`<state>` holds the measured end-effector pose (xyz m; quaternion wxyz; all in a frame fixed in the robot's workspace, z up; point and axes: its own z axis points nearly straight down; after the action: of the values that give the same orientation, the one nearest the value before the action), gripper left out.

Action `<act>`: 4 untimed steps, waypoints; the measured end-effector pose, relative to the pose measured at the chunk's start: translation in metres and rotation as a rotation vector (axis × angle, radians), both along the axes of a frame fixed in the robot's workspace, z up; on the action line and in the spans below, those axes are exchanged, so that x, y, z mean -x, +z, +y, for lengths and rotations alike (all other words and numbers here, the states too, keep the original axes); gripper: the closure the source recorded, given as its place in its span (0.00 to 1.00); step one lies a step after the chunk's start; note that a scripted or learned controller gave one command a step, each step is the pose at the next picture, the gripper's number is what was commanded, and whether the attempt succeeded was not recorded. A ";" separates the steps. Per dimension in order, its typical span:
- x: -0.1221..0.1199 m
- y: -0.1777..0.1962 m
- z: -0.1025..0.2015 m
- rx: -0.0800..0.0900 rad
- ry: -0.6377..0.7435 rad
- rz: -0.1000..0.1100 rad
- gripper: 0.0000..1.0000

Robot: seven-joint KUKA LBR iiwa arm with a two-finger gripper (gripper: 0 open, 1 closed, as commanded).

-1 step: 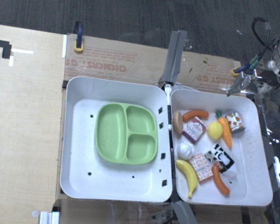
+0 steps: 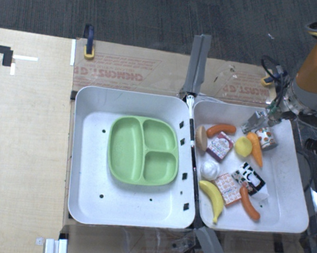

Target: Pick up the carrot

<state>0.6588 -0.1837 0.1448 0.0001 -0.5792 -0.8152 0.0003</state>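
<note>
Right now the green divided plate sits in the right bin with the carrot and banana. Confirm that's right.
Not quite. In the camera view the green divided plate sits in the left bin, alone. The carrot and the banana lie in the right bin, among the other toy foods, with the gripper just above the carrot's upper end.

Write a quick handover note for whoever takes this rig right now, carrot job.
Gripper: low over the far corner of the right bin, nothing seen held.
Carrot: lying in the right bin just in front of the gripper, beside the lemon, not lifted.
Green divided plate sits in the left bin.
Done: arm has reached in near the carrot.
Left: close on the carrot and lift it.
</note>
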 end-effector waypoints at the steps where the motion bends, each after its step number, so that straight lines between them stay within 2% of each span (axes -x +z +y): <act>1: 0.070 -0.030 -0.036 0.014 0.183 -0.035 0.00; 2: 0.068 -0.018 -0.036 0.018 0.181 -0.045 1.00; 3: 0.068 -0.018 -0.036 0.018 0.182 -0.044 0.00; 4: 0.037 -0.052 -0.018 0.001 0.434 -0.004 0.00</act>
<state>0.6222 -0.2012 0.0927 -0.0020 -0.3902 -0.9207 -0.0003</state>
